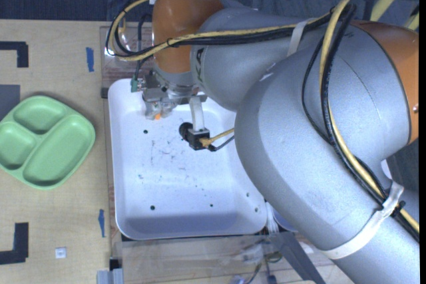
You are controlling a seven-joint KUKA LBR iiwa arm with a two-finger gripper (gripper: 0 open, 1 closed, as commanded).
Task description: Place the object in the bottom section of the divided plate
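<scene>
The green divided plate lies on the wooden bench at the left, outside the white bin. It has two small sections at its upper left and one long section at its lower right, all bare. My gripper hangs low over the bin's far left corner, under the orange wrist band. A small orange thing shows right at the gripper's tip, against the bin floor. The wrist hides whether the gripper holds it or only touches it.
The bin floor is scuffed and has a few dark specks. Black tape marks and blue tape strips sit on the bench around the plate. The bulky grey arm covers the right side of the scene.
</scene>
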